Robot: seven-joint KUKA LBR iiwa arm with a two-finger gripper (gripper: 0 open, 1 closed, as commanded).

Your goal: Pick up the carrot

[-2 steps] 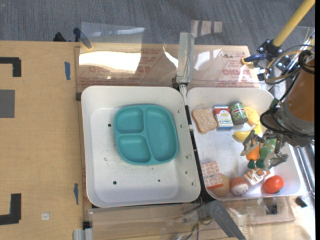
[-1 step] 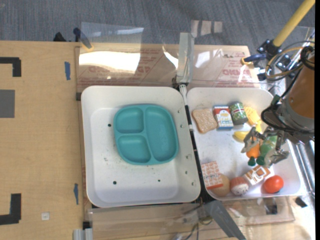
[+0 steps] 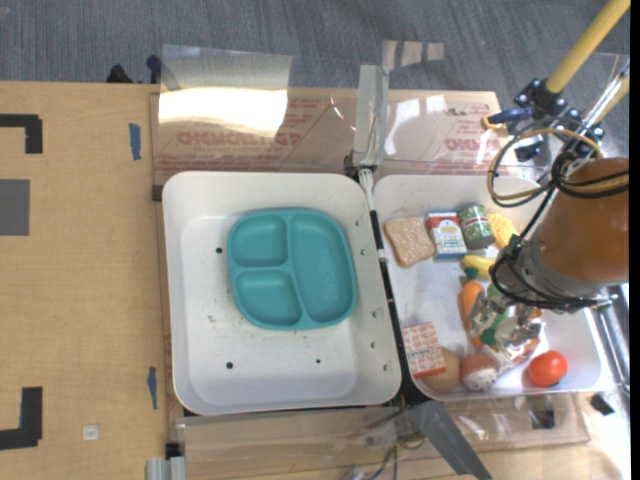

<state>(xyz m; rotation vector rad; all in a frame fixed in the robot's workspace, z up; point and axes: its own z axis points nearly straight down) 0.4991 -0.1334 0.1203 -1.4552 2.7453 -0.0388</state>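
Note:
The carrot [image 3: 470, 299] is a short orange piece lying in the right bin [image 3: 590, 368], just below a yellow item [image 3: 481, 264]. My gripper [image 3: 503, 326] hangs low over the bin immediately right of and below the carrot, close to or touching it. The arm's orange band and grey wrist cover the bin's right part. The carrot's left end shows, while its right side is partly hidden by the gripper's body.
The right bin also holds a bread slice [image 3: 408, 240], a red carton [image 3: 445, 234], a green can [image 3: 476, 227], a pink box [image 3: 422, 347], a pale rounded item [image 3: 479, 374] and a red tomato [image 3: 546, 368]. The left bin [image 3: 190, 268] holds a teal divided plate [image 3: 293, 268].

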